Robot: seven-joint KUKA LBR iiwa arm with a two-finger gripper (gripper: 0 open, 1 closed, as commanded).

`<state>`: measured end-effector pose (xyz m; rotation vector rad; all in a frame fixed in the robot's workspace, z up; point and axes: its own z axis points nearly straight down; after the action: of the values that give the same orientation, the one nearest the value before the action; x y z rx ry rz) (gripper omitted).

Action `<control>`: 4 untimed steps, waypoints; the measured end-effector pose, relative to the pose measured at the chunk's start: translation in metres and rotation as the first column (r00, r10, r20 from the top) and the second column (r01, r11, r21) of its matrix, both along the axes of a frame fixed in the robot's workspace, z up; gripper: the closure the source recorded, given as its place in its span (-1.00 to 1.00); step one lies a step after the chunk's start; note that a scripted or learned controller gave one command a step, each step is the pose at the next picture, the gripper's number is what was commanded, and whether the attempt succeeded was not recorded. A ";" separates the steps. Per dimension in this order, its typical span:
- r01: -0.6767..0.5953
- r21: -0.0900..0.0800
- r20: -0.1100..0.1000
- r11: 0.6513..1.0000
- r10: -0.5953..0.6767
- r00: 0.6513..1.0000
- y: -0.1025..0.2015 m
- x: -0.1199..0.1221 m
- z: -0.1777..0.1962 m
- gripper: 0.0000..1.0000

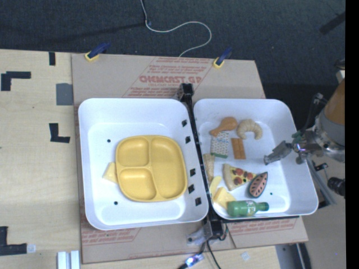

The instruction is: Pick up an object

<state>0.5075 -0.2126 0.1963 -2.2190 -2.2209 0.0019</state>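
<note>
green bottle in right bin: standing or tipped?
Tipped. The green bottle lies on its side along the right bin's near wall, cap pointing right.

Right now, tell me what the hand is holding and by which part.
Nothing. The hand hovers over bare floor in the right bin, apart from the toy food; nothing lies between its fingers.

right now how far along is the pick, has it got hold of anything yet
Done: the gripper is over the right bin, above bare floor near its right side. In hand: nothing visibly between its fingers. The pizza slice, croissant, green bottle and the other toy food all lie in the bin, apart from the gripper. Left: reaching an item, closing on it and lifting. The yellow plate sits in the left bin.
</note>
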 end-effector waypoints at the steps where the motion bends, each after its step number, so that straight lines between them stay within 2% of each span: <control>1: 0.000 0.000 -0.003 1.000 0.000 1.000 0.002 -0.003 -0.063 -1.00; 2: 0.000 -0.001 0.000 1.000 0.000 1.000 0.002 -0.003 -0.112 -1.00; 3: -0.002 0.006 0.003 1.000 0.002 1.000 0.004 -0.001 -0.098 1.00; 4: 0.000 -0.001 0.003 1.000 0.000 1.000 0.003 -0.002 -0.057 1.00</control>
<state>0.5059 -0.2091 0.1394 -2.2205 -2.2232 -0.0001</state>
